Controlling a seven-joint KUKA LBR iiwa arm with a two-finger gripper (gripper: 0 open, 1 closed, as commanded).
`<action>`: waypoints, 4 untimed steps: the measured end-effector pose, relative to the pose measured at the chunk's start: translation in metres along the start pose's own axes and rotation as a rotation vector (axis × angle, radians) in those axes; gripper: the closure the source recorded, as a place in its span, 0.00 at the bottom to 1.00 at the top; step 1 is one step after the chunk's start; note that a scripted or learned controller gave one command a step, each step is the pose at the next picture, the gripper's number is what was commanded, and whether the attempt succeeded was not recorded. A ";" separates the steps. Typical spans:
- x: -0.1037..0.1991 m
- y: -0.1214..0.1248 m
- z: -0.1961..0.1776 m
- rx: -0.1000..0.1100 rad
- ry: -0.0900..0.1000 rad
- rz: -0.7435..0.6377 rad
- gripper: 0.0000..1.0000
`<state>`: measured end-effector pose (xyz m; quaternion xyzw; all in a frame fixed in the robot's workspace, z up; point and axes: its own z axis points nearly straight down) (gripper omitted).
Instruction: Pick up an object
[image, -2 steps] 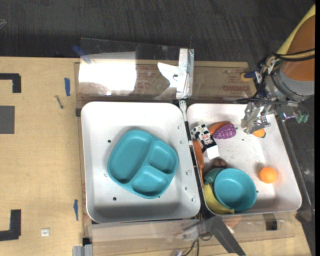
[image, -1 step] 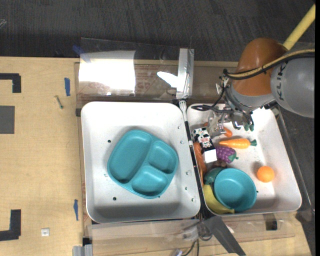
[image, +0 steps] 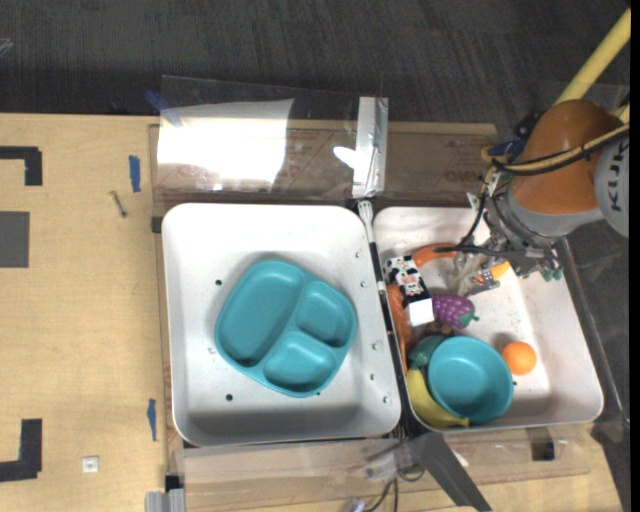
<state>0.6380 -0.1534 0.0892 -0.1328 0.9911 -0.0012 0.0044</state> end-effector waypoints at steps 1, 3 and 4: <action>-0.030 0.035 -0.130 0.003 -0.012 0.000 1.00; 0.015 0.041 -0.008 -0.001 0.000 -0.381 0.00; -0.028 -0.012 0.002 -0.004 0.001 -0.566 0.00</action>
